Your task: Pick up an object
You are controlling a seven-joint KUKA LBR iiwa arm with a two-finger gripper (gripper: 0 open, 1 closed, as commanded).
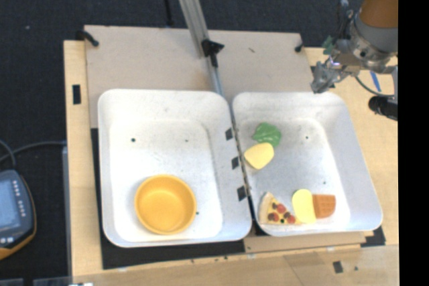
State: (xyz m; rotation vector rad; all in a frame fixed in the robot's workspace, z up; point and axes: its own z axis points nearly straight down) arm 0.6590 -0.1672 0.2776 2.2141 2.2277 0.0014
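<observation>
My gripper (323, 80) hangs at the far right corner of the right bin (348, 137), just above its rim, with nothing visible in it. In that bin lie a green leafy piece (267, 133), a pale yellow piece (259, 156) just in front of it, and at the near edge a pizza slice (276, 209), a yellow oval piece (303, 205) and an orange-brown piece (324, 205). A yellow bowl (165, 203) sits in the near part of the left bin (127, 124).
A slanted metal pole (191, 7) rises from the back edge between the bins. Small black clips (236, 161) sit along the divide. A handheld device (13, 207) lies off the bench at far left. Cables (382, 100) run at the right.
</observation>
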